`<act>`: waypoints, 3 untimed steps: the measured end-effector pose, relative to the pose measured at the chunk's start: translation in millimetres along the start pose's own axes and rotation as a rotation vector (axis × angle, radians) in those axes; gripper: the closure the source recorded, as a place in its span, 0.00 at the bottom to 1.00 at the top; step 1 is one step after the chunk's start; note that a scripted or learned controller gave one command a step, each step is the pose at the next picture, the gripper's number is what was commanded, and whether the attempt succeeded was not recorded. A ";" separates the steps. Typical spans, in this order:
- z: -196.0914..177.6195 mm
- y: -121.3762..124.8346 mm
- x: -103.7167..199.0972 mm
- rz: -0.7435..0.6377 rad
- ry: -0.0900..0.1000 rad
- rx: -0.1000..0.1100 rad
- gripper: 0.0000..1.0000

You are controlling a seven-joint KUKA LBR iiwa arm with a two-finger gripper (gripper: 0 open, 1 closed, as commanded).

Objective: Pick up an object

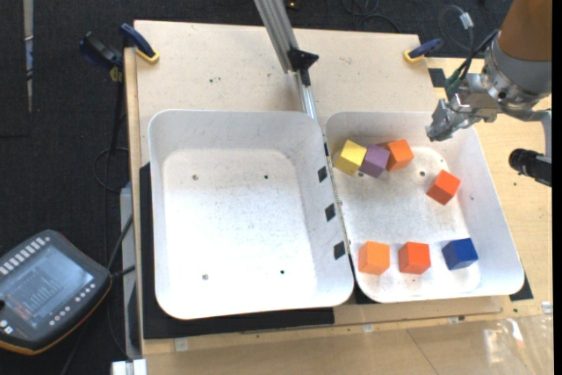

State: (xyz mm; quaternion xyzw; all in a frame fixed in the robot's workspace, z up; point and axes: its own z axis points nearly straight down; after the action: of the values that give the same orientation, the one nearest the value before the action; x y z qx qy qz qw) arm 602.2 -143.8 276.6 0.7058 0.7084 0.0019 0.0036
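The right bin (488, 189) holds several cubes. A yellow cube (350, 158), a purple cube (376, 161) and an orange cube (399, 154) sit together near its back left. An orange-red cube (443, 187) lies alone toward the right. Along the front stand an orange cube (374, 257), a red-orange cube (414, 258) and a blue cube (459, 253). My gripper (441, 127) hangs over the bin's back right part, above and behind the orange-red cube, with nothing seen between its fingers.
The left bin (176, 189) lies beside the right one. A slanted metal pole (268, 0) crosses the back of the bench. Clamps sit at the bench's back corners. A teach pendant (44, 285) rests at the lower left, off the bench.
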 end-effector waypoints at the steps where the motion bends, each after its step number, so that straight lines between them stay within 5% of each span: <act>1: 15.7 -8.2 48.3 -0.003 0.004 0.009 1.00; 3: 22.2 -36.5 156.6 -0.004 0.004 0.009 1.00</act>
State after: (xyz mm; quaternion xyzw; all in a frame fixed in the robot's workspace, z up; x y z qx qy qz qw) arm 565.3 12.6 253.8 0.7043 0.7099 0.0000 -0.0010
